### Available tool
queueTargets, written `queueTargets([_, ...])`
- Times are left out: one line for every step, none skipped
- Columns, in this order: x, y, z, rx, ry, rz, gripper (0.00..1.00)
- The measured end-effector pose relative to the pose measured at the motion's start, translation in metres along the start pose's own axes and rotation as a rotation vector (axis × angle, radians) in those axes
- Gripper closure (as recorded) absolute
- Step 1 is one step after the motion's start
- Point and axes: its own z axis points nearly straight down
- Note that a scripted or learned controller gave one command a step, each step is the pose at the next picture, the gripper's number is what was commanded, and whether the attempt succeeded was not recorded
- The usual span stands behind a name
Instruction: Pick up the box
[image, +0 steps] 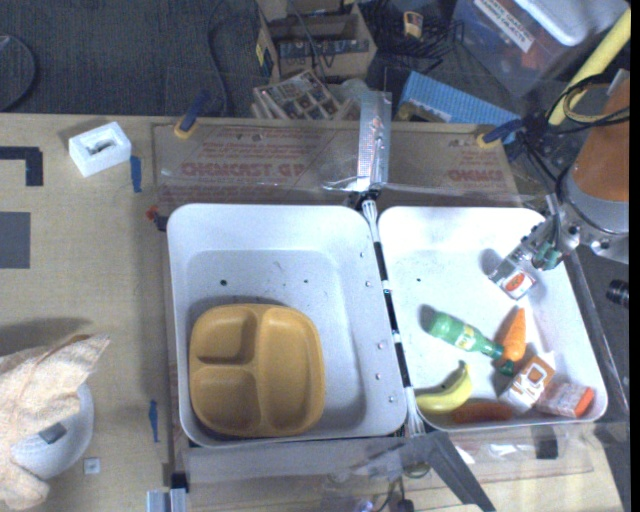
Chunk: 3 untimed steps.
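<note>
Desk (60, 260) carries two white bins. The left bin (270, 215) holds a yellow divided plate (257, 368). The right bin (440, 225) holds the clutter. The grey arm (600, 190) reaches in from the right over the right bin's far corner. Along that bin's near side lie a green bottle (462, 335), banana (445, 392), carrot (513, 335) and a small white-orange carton (530, 378), all close together.

The box (517, 285), small, white with an orange patch, is in the upper right of the right bin, right at the tip of the hand (522, 270). Whether the hand is spread, pressed together or pinching the box, I cannot tell; it is too small and blurred.

Risks: the contact looks like it is at the box's edge, so it could slip or twist out on the lift. The bin wall is near and could catch the hand. The carton looks similar and could be taken for the target.
</note>
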Motion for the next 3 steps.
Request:
queueTargets([-0.002,0.000,-0.011,-0.004,-0.005,0.003,1.00])
queueTargets([-0.002,0.000,-0.011,-0.004,-0.005,0.003,0.00])
queueTargets([-0.070,0.025,0.045,-0.003,-0.005,0.201,0.00])
